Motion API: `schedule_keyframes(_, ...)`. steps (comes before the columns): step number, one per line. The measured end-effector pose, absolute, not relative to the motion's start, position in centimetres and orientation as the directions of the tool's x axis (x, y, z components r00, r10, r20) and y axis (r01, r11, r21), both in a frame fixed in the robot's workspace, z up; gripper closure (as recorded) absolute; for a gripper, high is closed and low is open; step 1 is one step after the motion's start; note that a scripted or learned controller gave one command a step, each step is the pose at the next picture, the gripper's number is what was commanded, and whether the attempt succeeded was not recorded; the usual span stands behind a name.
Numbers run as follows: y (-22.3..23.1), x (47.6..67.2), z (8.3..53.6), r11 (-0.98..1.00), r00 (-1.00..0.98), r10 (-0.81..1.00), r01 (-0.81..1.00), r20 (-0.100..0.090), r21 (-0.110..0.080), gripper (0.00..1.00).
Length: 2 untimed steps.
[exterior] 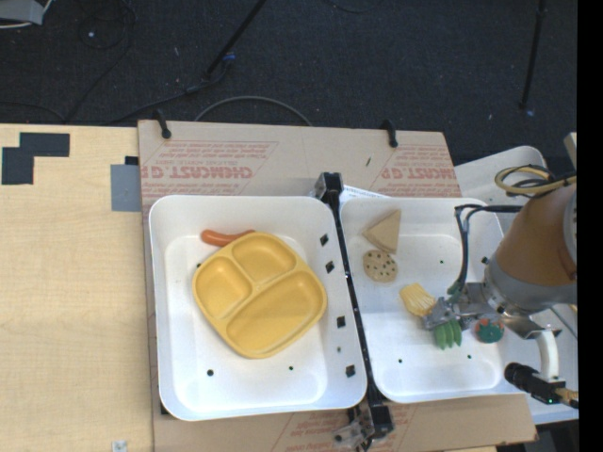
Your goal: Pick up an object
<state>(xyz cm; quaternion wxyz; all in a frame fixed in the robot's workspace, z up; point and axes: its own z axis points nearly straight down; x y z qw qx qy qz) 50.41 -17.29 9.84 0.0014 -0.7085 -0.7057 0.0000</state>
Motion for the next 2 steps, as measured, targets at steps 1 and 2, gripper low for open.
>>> schedule_keyframes(1, -17.9, 50.3, 14.2, -0.005, 0.005, 1.0, 1.0, 0.0, 0.001, 1.0)
schedule_keyframes(2, -17.7, 51.0, 20.3, 0.002, -0.002, 1.0, 1.0, -0.001, 0.004, 1.0)
